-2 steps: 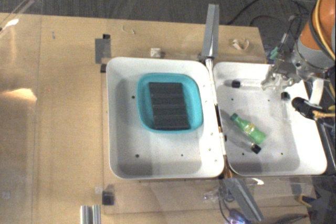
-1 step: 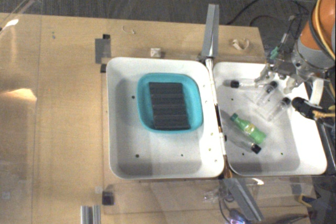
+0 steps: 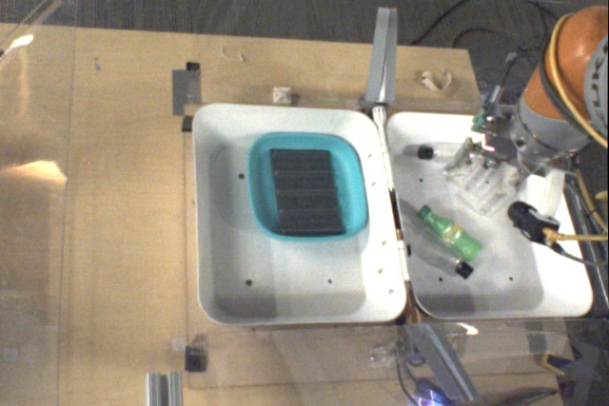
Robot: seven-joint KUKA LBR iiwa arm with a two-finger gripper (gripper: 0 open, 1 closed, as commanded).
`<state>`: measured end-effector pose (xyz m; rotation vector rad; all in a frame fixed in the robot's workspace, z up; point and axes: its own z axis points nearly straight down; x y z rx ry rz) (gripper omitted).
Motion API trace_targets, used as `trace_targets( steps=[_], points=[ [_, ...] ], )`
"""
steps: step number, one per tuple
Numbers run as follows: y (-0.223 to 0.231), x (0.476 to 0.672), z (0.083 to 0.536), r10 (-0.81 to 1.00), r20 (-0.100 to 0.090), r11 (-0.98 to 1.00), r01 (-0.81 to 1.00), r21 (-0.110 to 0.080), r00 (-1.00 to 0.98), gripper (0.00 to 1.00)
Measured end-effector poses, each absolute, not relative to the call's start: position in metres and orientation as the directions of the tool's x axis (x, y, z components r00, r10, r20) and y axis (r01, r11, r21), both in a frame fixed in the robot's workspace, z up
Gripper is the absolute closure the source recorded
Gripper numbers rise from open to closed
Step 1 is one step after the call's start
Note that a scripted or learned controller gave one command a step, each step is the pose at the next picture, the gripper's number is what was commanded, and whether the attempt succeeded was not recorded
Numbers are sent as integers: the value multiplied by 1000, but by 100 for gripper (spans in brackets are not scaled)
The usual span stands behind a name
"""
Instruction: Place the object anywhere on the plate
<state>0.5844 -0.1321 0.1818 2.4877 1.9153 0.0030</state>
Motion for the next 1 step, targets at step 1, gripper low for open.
trace_targets(
  steps=[1],
  points=[
    [-100,543,216,951,2,-310,951,5,310,0]
  ],
)
